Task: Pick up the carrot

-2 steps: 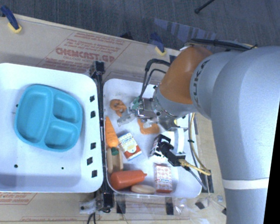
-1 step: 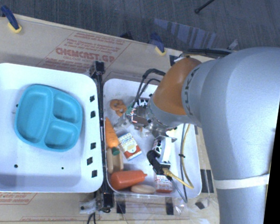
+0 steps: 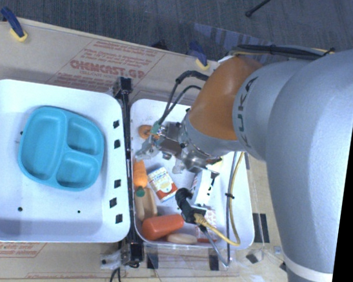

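Grey arm (image 3: 294,140), orange-banded, looms closest to the lens and covers much of the right bin (image 3: 244,218). Left of that bin, the left bin (image 3: 0,145) holds a blue divided plate (image 3: 63,148). Against the right bin's left wall lies the carrot (image 3: 140,173), long axis running up-down, its ends too small to tell apart. Just right of the carrot sit a small carton (image 3: 161,182) and, lower, a red-orange piece (image 3: 161,226). Above the carrot hangs the gripper (image 3: 157,138); whether its fingers are spread or closed, I cannot tell.
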Controlling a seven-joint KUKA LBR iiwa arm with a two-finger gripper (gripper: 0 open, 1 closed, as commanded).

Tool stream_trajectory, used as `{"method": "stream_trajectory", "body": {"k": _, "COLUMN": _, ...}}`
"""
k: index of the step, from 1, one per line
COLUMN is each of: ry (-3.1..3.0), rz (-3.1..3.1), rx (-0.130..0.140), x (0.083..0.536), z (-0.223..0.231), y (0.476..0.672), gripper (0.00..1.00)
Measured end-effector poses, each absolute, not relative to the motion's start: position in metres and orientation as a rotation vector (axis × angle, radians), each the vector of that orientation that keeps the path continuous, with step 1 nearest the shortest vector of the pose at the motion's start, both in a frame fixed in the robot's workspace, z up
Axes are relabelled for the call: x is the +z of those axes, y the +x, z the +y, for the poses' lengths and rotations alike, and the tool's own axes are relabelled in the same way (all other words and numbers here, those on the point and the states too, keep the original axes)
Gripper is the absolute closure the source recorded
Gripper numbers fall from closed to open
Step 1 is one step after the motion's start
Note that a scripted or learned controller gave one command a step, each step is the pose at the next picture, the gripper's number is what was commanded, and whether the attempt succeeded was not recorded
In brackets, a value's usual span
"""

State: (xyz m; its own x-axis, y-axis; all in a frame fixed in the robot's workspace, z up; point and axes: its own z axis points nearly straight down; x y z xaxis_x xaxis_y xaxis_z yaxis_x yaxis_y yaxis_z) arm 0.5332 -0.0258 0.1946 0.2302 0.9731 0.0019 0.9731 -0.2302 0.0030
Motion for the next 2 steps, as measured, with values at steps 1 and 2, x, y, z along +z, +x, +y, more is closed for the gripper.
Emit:
{"method": "stream_trajectory", "body": {"k": 1, "ry": 2.601, "rz": 1.771, "rx": -0.008, "x": 0.1905, "z": -0.0210, "y": 0.5208, "gripper": 0.00}}
{"method": "stream_trajectory", "body": {"k": 2, "ry": 2.601, "rz": 1.770, "rx": -0.008, "x": 0.1905, "z": -0.0213, "y": 0.5208, "gripper": 0.00}}
